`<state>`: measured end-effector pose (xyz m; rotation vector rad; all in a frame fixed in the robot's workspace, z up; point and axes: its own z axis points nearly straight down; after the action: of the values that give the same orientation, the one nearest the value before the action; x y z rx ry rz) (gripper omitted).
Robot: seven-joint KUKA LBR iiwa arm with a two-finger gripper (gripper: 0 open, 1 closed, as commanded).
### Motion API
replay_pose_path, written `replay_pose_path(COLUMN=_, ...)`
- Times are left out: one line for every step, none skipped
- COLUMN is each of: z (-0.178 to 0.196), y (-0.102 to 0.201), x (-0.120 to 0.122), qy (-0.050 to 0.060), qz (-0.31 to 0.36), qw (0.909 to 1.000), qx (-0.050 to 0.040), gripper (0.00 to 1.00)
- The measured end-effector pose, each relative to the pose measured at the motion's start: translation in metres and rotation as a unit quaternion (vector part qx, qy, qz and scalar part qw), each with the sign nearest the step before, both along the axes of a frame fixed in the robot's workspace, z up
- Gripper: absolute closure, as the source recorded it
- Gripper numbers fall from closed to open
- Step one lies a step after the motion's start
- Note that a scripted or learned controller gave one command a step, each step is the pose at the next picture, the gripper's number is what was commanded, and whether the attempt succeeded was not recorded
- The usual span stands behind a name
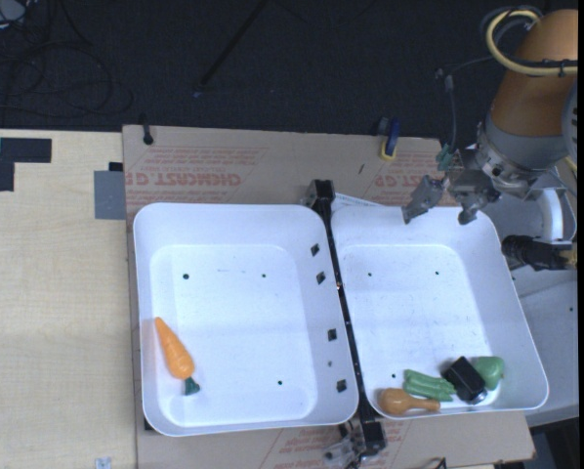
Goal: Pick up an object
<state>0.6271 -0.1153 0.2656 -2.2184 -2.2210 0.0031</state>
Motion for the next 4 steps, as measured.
replay_pose_path(z=0.039, y=0.078, x=0.018, qy=-0.003, qz=0.004, qw=1.0000, qx=0.0009, gripper=0.00)
replay_pose_path(z=0.126, y=0.154, x=0.018, qy=-0.005, qz=0.004, qw=1.0000, qx=0.0004, gripper=0.00)
replay_pose_path(z=0.129, y=0.150, x=0.017, qy=0.001, qz=0.002, qw=1.0000, qx=-0.0013, gripper=1.00)
replay_pose_path(z=0.214, y=0.233, x=-0.031, qy=-0.004, qz=0.004, qw=1.0000, qx=0.0015, gripper=1.00)
